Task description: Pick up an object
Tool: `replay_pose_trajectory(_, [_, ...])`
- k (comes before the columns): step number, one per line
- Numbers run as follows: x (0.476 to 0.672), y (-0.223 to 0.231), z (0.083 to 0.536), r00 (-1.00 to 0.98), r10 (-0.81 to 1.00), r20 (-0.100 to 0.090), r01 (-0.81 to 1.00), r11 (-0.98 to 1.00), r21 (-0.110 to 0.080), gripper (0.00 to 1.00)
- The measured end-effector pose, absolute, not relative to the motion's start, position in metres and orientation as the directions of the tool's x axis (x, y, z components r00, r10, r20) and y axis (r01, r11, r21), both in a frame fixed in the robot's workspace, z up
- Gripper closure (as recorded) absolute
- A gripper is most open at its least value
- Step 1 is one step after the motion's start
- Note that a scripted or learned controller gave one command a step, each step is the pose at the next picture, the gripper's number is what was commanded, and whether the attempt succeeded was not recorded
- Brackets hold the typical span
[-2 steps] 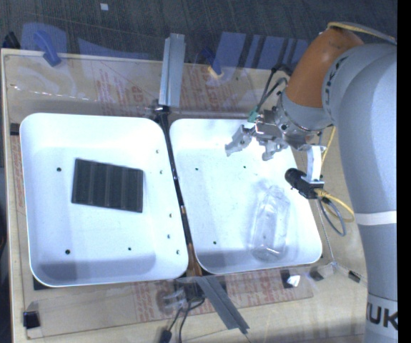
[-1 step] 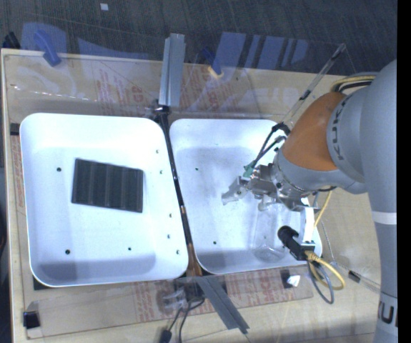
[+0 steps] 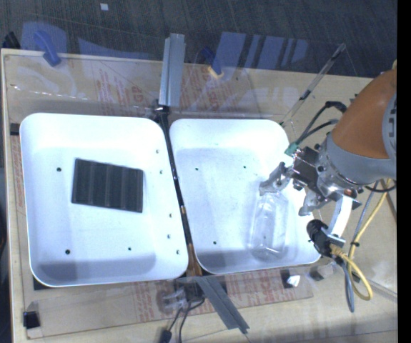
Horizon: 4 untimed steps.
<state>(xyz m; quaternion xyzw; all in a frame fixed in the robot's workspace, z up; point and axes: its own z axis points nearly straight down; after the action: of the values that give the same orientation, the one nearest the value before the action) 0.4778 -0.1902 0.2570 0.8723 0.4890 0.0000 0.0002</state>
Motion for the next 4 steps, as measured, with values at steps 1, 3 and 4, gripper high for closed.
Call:
replay_pose_trajectory(1, [0.478, -0.164, 0.295, 0.502, 0.865, 0.001, 0.865, -0.502, 0.000, 0.00])
replay_pose_trajectory(3, [0.477, -0.129, 0.265, 0.852, 0.524, 0.000, 0.524, -0.852, -0.003, 0.00])
replay_pose_trajectory(4, [0.477, -0.180, 0.296, 0.850, 0.526, -0.001, 0.526, -0.850, -0.003, 0.00])
